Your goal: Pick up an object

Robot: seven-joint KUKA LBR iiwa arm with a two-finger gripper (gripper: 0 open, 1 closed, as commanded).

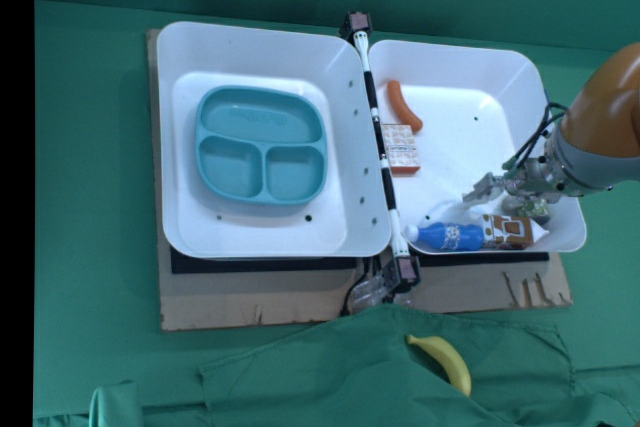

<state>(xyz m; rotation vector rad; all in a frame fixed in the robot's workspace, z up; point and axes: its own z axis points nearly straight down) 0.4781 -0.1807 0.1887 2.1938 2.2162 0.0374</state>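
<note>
The pick looks unfinished: the gripper [505, 200] is low in the right bin [470, 75], over its near right corner, just above a small brown carton [507, 230] and beside a blue bottle [450, 237] lying on its side, and nothing can be seen lifted clear of the bin floor. Whether the claw is apart, together or clamped on something I cannot tell — the tips blur into the clutter beneath them. Likely targets are the carton or the bottle; an orange sausage [404, 105] and a patterned box [401, 150] lie well apart by the divider. The left bin [200, 45] holds a teal divided plate [262, 145]. A banana [443, 360] lies outside on the green cloth [350, 380]. The arm's upper part is cut off at the right.
</note>
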